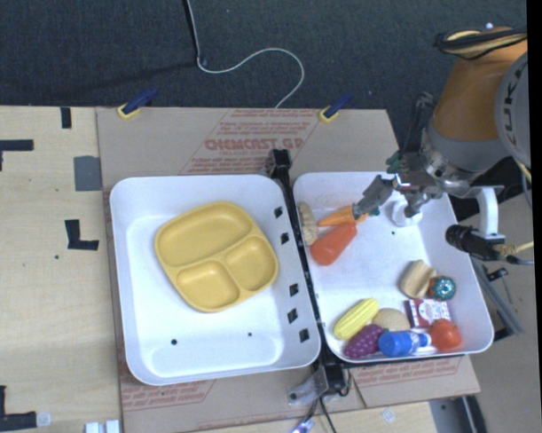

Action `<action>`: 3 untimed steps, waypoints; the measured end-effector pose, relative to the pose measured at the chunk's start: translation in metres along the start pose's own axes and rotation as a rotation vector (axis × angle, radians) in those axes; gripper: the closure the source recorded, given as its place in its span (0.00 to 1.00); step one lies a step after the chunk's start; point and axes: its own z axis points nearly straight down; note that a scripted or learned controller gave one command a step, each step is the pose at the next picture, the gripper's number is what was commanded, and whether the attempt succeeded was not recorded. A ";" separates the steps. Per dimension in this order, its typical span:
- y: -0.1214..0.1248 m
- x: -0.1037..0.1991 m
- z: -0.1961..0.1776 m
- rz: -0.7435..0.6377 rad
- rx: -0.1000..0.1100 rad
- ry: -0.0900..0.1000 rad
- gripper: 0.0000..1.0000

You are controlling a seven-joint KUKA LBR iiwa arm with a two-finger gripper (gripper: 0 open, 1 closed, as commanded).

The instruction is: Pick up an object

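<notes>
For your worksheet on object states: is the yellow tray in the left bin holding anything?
Empty: the tray's three compartments show only bare yellow.

One fixed camera hangs above the counter (pixel 42 263), tilted down at a slant from the near side. It stands far enough back to take in both white bins (pixel 130 260) side by side, with the arm (pixel 480 97) entering from the right.
</notes>
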 end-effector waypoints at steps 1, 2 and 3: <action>-0.072 0.075 0.053 -0.004 0.012 0.004 0.00; -0.050 0.200 0.050 -0.014 0.000 0.005 0.00; -0.051 0.192 0.040 -0.002 0.004 0.000 1.00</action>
